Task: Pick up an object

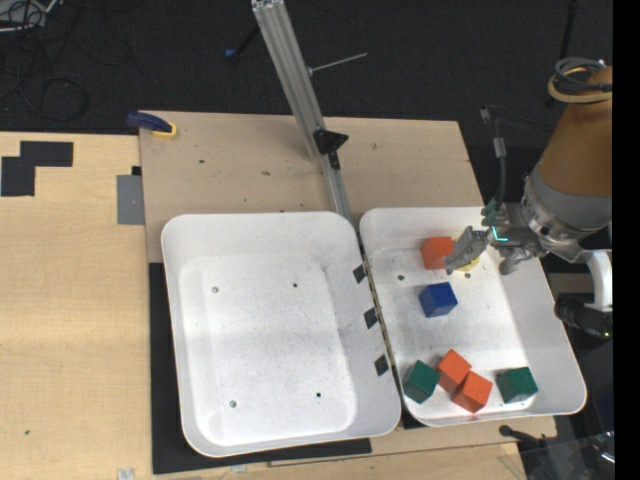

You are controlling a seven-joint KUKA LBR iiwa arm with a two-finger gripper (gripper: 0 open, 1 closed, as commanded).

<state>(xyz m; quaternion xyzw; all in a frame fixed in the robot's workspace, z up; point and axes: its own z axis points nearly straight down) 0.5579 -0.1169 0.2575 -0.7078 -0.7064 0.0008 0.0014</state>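
Holding six blocks (438,299): right bin (560,368)

The worktop (250,163) is pale wood, lit evenly from above, with a lighter wooden surface (60,298) running alongside it on the left. That one carries black angular patches (35,163) and a grey rectangle (129,198). A slim aluminium rail (295,78) rises at a slant from the worktop's far side, held by a black bracket (330,141). A small blue and yellow item (152,123), perhaps a clamp, sits at the far left corner. Beyond lies dark floor (420,48) with loose cables (30,8).
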